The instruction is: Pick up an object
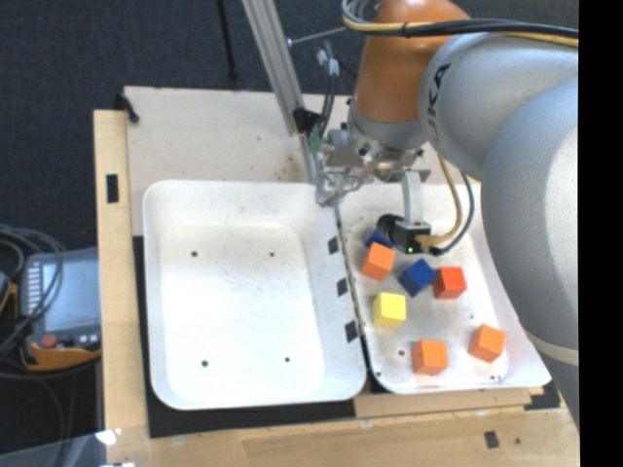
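Six coloured cubes [389, 309] lie in the right bin [456, 321], lower right of frame. The end effector [331, 191] hangs over the bins' upper divide, closure indeterminable. Pick not yet made.

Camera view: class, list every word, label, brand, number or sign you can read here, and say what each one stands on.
Dark letters on the grey robot arm casing: sideways and foreshortened, too unclear to quote.
Screen of the grey handheld control unit at the view's left edge: too blurred to read.
Small coloured cubes in the white plastic bin nearer the arm: no markings visible.
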`<action>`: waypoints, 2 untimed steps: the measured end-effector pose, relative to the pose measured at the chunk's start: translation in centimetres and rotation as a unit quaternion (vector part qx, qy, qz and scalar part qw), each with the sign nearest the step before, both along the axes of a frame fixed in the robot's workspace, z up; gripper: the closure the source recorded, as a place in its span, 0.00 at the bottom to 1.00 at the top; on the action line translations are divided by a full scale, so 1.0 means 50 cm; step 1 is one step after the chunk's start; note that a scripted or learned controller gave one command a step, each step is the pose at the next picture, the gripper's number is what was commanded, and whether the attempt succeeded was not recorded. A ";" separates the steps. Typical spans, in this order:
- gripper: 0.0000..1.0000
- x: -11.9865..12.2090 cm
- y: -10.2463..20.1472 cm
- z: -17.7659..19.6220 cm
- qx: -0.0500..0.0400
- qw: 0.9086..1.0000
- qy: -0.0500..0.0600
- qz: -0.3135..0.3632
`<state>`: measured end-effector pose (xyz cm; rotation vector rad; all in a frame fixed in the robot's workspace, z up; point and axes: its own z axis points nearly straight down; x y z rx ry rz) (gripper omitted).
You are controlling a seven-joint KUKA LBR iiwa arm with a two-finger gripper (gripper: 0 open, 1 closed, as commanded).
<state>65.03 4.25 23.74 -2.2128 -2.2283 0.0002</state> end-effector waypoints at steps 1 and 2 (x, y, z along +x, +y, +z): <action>1.00 -0.003 0.104 -0.020 0.000 1.000 0.001 0.000; 0.00 -0.003 0.099 -0.019 0.000 1.000 0.001 -0.002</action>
